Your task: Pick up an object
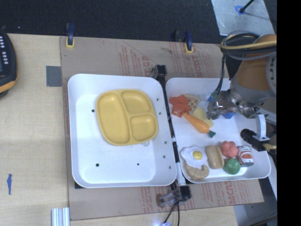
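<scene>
Your desk [33, 140] carries 2 white bins side by side. Left bin [84, 168]: 1 yellow divided plate [127, 116] with 3 compartments, lying toward the bin's far side.

Right bin [225, 126]: you have 9 toy food items. 1 red piece [179, 105] and 1 pale cracker-like piece [192, 98] at the far left corner; 1 yellow piece [201, 114] just beside them; 1 carrot [197, 122] lying slantwise near the middle. Along the near wall: 1 fried egg [194, 155], 1 tan cookie [196, 172] touching it, 1 bread roll [214, 156], 1 pink-red round item [229, 148], 1 green round item [231, 166], and 1 small can [245, 156].

End effector [217, 105]: it hangs over the right bin's far side, just beside the yellow piece. You cannot tell its state; it is too blurred.
</scene>
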You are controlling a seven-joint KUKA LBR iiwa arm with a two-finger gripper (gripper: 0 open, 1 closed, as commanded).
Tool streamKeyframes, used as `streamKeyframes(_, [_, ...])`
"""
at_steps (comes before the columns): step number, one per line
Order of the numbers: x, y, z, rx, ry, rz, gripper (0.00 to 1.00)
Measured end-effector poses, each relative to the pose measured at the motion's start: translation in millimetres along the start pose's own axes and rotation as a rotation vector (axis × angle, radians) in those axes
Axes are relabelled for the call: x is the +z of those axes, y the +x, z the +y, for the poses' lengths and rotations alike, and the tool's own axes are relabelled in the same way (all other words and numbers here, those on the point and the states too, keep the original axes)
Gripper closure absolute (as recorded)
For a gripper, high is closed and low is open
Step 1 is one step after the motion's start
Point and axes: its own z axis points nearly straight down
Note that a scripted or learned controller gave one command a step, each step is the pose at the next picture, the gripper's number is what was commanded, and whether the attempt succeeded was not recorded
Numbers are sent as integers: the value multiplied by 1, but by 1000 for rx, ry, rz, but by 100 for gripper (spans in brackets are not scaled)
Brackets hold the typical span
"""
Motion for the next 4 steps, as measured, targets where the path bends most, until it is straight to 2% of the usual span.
streamKeyframes(1, [2,-3,-1,5,2,-1,0])
streamKeyframes(2, [53,40,-5,1,8,2,0])
streamKeyframes(3, [40,36,-4,4,4,-1,100])
streamKeyframes(4, [-61,99,13,-1,-6,1,100])
